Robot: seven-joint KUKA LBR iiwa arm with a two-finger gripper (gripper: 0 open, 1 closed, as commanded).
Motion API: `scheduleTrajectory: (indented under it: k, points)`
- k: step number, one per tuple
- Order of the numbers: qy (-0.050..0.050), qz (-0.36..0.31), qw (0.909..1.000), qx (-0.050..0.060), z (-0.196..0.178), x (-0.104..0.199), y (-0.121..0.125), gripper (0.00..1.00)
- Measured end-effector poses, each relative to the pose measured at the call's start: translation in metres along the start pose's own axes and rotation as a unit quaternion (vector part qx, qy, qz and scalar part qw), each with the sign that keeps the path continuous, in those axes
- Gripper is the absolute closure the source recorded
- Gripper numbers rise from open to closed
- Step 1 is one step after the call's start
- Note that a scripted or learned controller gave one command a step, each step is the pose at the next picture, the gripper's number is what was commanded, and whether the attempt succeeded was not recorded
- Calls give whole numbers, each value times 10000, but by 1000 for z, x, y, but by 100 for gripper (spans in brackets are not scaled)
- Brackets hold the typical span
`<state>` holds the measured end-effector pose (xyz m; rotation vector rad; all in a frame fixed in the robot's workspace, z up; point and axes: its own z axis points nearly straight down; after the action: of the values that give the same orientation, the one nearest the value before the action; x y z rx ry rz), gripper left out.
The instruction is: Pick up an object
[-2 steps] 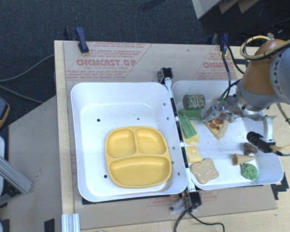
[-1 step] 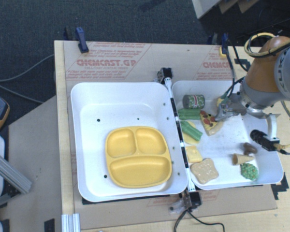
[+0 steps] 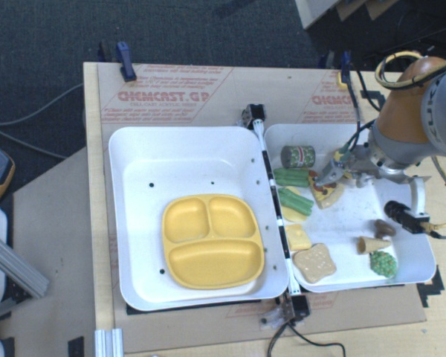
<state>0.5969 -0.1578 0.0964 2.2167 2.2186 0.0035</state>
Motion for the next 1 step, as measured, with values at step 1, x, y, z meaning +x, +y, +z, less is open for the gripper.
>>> scheduleTrajectory:
  k: [1]
  points:
    - [-8,-7,10000,-11,12,-35,63,0]
